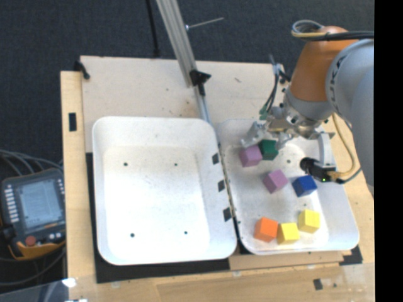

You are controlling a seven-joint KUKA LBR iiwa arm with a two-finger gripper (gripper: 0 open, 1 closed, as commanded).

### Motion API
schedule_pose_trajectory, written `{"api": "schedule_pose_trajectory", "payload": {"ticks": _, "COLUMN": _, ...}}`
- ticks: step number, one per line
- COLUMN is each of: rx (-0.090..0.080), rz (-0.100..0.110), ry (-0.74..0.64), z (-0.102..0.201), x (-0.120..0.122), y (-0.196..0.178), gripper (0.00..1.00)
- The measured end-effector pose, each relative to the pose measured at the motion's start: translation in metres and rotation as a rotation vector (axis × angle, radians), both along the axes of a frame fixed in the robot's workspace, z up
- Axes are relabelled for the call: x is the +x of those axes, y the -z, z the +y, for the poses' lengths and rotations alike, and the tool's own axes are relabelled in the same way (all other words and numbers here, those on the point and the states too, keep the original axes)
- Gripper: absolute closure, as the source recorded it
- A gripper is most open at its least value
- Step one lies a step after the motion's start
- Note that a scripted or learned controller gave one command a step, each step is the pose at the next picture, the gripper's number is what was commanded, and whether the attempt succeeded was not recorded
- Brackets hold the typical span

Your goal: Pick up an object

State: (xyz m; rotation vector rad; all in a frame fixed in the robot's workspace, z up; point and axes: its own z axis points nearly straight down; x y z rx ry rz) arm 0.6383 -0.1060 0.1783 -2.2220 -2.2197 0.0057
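The right bin [334, 231] holds several small cubes. A green cube [269, 149] lies at the far side with a purple cube [250, 155] touching its left face. A second purple cube [274, 180] and a blue cube [304, 185] lie mid-bin. An orange cube [266, 229] and two yellow cubes [289, 232] [308, 220] sit near the front rim. My gripper [272, 133] hangs over the far part of this bin, right above the green cube. The wrist hides how the tips meet the cube.
The left bin [157, 187] lies beside the right one, their rims meeting mid-bench. A slanted metal rail [179, 36] rises from the back of the bench. A handheld pendant [34, 209] rests off the bench at left. Cables loop by the arm [327, 61].
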Motion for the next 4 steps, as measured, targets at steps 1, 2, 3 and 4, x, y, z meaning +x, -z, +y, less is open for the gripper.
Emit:
{"api": "schedule_pose_trajectory", "payload": {"ticks": 1, "rx": 0.0, "rz": 0.0, "ry": 0.001, "z": 0.001, "x": -0.002, "y": 0.042, "gripper": 0.0}}
{"api": "schedule_pose_trajectory", "payload": {"ticks": 2, "rx": 0.0, "rz": -0.001, "ry": 0.002, "z": -0.001, "x": -0.002, "y": 0.083, "gripper": 0.0}}
{"api": "schedule_pose_trajectory", "payload": {"ticks": 3, "rx": 0.001, "rz": -0.007, "ry": 0.007, "z": -0.002, "x": -0.001, "y": 0.07, "gripper": 1.0}}
{"api": "schedule_pose_trajectory", "payload": {"ticks": 4, "rx": 0.001, "rz": -0.01, "ry": 0.0, "z": -0.003, "x": 0.004, "y": 0.005, "gripper": 1.0}}
